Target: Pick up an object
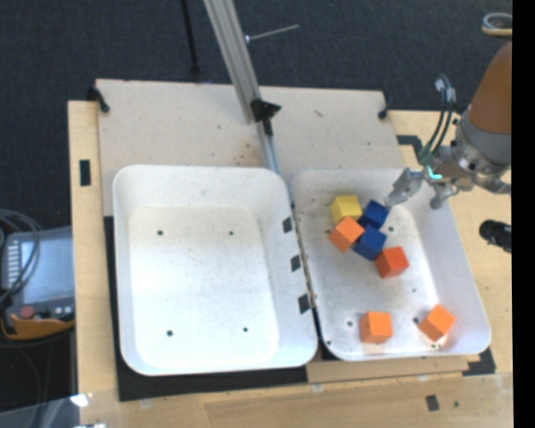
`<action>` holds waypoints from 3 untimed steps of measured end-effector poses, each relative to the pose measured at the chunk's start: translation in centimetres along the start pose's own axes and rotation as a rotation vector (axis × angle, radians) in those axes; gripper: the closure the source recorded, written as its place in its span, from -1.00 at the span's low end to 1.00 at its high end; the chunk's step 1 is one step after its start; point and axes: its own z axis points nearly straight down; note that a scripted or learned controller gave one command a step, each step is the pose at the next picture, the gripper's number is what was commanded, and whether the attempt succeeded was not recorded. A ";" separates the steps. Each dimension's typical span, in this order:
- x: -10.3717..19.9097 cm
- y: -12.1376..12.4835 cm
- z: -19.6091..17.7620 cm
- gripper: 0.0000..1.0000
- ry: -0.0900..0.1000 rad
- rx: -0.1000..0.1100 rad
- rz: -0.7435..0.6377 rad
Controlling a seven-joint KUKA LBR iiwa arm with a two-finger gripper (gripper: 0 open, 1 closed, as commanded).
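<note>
Nothing lifted yet: the metal pincer (416, 188) hangs open and empty above the upper blue wooden cube (374, 214).

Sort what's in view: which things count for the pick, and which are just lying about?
For the pick:
yellow cube
two blue cubes
four orange cubes
right bin
tool

Lying about:
left bin
aluminium rail
pendant at the bench's left

Arm (490, 105) cut off at right edge
</note>
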 end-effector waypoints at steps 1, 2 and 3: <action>0.0 0.1 -0.3 -1.00 -0.002 -0.004 -0.002; -0.8 -0.1 4.2 -1.00 -0.003 -0.001 0.003; -0.1 0.0 9.9 -1.00 -0.002 -0.004 0.002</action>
